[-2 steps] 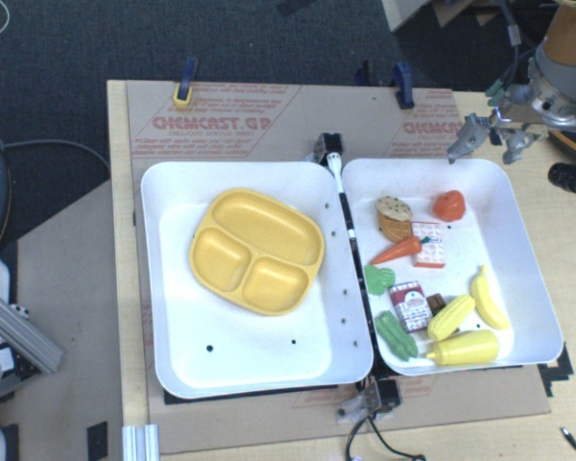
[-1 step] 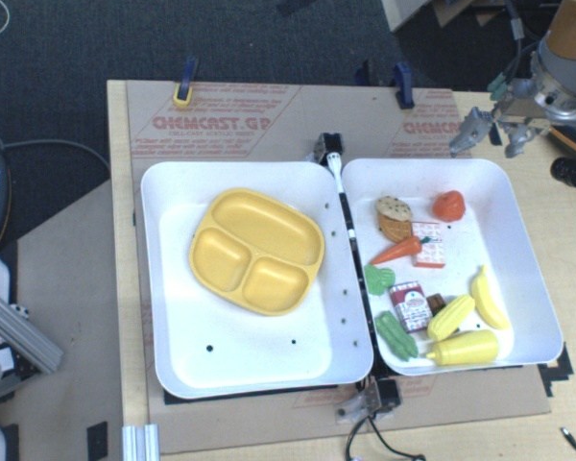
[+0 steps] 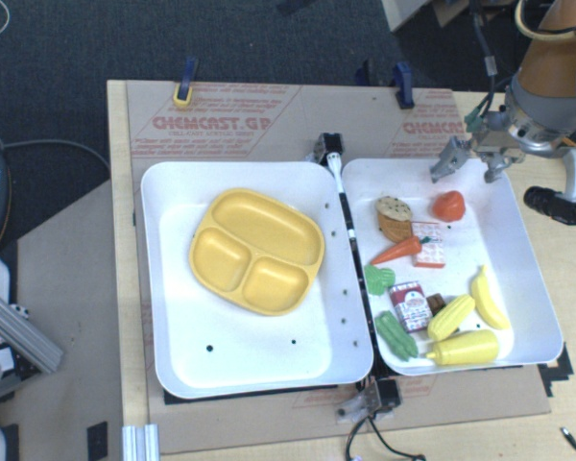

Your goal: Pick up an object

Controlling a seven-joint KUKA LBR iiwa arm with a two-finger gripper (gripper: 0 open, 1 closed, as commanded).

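Nearest the lens, the front edge of the surface [image 3: 269,421], brown board with red lettering at the back, bears both bins.

Left bin [image 3: 173,334]: white, shallow, holds a yellow divided tray [image 3: 257,250] lying flat, one long compartment and two small ones, tilted slightly askew to the bin walls.

Right bin [image 3: 533,286]: white, touching the left bin along a black seam. Arm [image 3: 552,56], grey with orange band, reaches in from the right over the bin's far corner. Pincer [image 3: 472,161] hangs above the far rim, fingers spread apart, nothing between them.

Contents of the right bin, candidates for picking:
- yellow bottle [image 3: 466,348] lying at the near edge
- banana [image 3: 490,299] near the right wall
- corn cob [image 3: 450,316] just beside the banana
- carrot [image 3: 396,251] mid-bin
- bread slice [image 3: 396,218] toward the far side
- green pepper [image 3: 396,335] at the near left
- small red-brown carton [image 3: 410,306] between pepper and corn
- red tomato [image 3: 448,206], just below the pincer, apart from it
- green leaf piece [image 3: 379,279] by the seam
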